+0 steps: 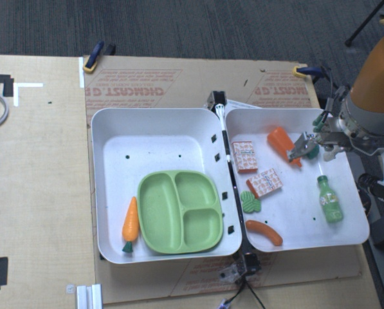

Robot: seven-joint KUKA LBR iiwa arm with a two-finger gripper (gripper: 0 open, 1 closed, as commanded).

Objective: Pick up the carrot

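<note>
Left bin (108, 172): green plate (179, 211), carrot (131, 223) at its left edge. Right bin (346, 234): boxes, bottle (329, 199), sausage (264, 232); gripper (305, 148) over orange block (283, 144), grip state indiscernible.

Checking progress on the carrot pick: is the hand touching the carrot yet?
Apart. The camera view shows the carrot lying in the left bin beside the green divided plate, while the hand is over the right bin.

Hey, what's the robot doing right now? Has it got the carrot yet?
Gripper over right bin, beside an orange block. Carrot untouched in left bin, beside the green tray. Bins' wall between them.
</note>
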